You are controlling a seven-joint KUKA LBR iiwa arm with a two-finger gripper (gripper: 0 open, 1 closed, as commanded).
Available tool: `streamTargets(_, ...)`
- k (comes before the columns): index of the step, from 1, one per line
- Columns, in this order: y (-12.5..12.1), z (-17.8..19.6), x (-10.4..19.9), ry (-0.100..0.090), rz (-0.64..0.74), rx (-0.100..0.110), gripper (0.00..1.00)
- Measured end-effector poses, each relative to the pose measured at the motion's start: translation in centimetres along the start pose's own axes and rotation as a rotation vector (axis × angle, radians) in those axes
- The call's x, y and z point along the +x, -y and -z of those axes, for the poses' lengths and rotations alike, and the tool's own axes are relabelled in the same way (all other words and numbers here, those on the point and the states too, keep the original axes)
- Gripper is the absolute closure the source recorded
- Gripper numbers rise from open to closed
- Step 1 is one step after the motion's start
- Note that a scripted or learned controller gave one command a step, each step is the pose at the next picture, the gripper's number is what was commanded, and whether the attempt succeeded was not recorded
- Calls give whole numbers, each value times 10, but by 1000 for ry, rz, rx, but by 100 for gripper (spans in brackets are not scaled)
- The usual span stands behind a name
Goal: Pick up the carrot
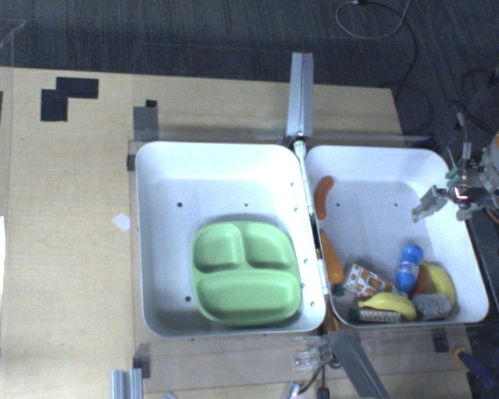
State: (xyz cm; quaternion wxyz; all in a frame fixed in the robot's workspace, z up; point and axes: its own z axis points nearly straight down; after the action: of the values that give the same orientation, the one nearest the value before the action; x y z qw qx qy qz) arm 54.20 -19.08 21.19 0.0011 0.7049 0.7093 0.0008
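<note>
Lying along the left wall of the right bin (374,160), the carrot (333,260) points lengthwise beside the divider, thick end toward the bin's near side. You see an orange-red sausage (323,196) just beyond it against the same wall, close to but apart from the carrot's thin tip. Near the carrot's thick end sits a small printed carton (366,280), with a banana (387,306) in front of it, a blue bottle (408,264), a second banana (439,279) and a grey object (433,307) clustered in the near right corner. The gripper (428,204) hangs over the bin's right side, well apart from the carrot; its jaws hold nothing, though you cannot tell how far apart they stand. The left bin (162,223) holds a green divided plate (246,273).
</note>
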Motion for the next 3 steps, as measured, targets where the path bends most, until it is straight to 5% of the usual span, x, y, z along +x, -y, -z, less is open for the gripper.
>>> streamTargets(1,-58,-83,55,0,312,-2,0)
streamTargets(2,-74,-123,31,4,604,-8,0)
streamTargets(3,-77,-110,32,6,606,-17,100)
